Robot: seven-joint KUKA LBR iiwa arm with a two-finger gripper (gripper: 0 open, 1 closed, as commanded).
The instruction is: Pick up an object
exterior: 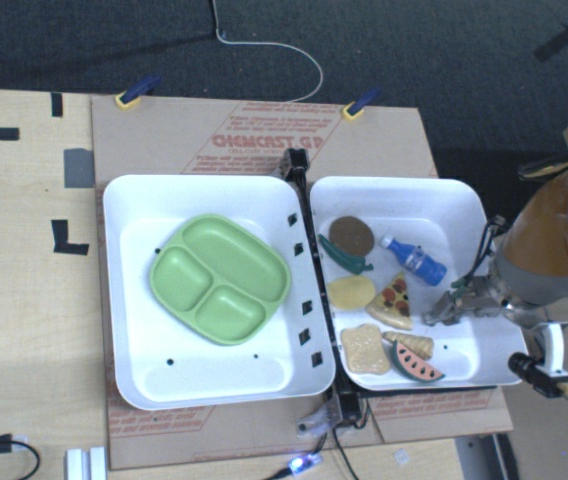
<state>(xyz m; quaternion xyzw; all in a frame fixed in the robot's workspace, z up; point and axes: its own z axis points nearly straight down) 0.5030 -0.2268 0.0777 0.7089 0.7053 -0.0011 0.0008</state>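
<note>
The right bin (464, 203) holds several toy foods: a brown round cookie (351, 235), a green pepper-like piece (344, 257), a blue bottle (415, 259), a yellow potato-like lump (351, 291), a pizza slice (395, 303), a slice of toast (365, 349) and a watermelon wedge (416, 362). My gripper (444, 309) hangs low inside this bin near its right side, just right of the pizza slice. Nothing shows between its fingers. The grey arm with its orange band (544, 238) reaches in from the right.
The left bin (124, 268) carries a green divided plate (221, 278). A black divider with clips (304, 258) runs between the bins. Both bins rest on a cardboard sheet (254, 133) on the wooden bench. A white cable (264, 43) loops behind.
</note>
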